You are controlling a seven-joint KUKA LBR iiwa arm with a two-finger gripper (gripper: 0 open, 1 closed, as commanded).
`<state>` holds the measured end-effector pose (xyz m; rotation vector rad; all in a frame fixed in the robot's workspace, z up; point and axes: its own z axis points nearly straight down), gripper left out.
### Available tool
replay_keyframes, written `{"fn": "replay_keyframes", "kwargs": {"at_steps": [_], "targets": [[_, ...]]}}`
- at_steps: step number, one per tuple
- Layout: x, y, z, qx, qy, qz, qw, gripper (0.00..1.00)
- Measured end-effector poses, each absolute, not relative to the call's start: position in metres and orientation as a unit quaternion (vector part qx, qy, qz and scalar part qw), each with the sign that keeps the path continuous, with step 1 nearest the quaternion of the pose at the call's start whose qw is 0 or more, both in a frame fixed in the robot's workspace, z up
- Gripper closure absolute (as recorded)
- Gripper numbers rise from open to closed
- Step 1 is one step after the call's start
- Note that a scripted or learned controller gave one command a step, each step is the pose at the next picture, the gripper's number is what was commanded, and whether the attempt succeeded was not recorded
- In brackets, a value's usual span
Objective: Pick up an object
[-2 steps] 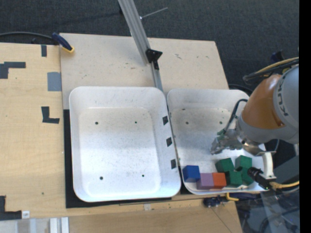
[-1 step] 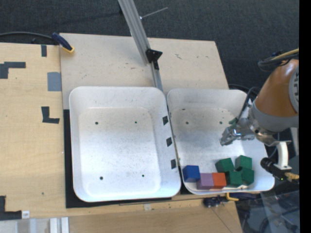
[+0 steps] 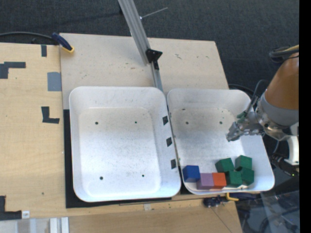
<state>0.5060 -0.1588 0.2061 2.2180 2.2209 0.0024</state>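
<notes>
Several small blocks lie along the near edge of the right bin (image 3: 204, 103): a blue block (image 3: 191, 173), a purple block (image 3: 207, 180), an orange block (image 3: 219, 179) and a cluster of green blocks (image 3: 236, 170). My gripper (image 3: 235, 131) hangs over the right side of that bin, above and a little behind the green blocks, apart from them. Nothing shows between its fingertips. The arm's orange band (image 3: 285, 84) sits at the far right.
The left bin (image 3: 116, 142) stands beside the right one. A slanted metal rail (image 3: 138, 30) runs from the top down to the gap between the bins. A blue-and-yellow clamp (image 3: 63, 41) lies on the bench at the upper left.
</notes>
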Motion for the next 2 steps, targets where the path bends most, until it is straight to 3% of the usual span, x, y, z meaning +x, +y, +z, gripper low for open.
{"fn": "replay_keyframes", "kwargs": {"at_steps": [1, 2], "targets": [[0.516, -0.161, 0.263, 0.706, 0.708, 0.0012, 0.002, 1.0], [0.517, -0.161, 0.279, 0.707, 0.708, 0.0002, 0.0, 1.0]]}}
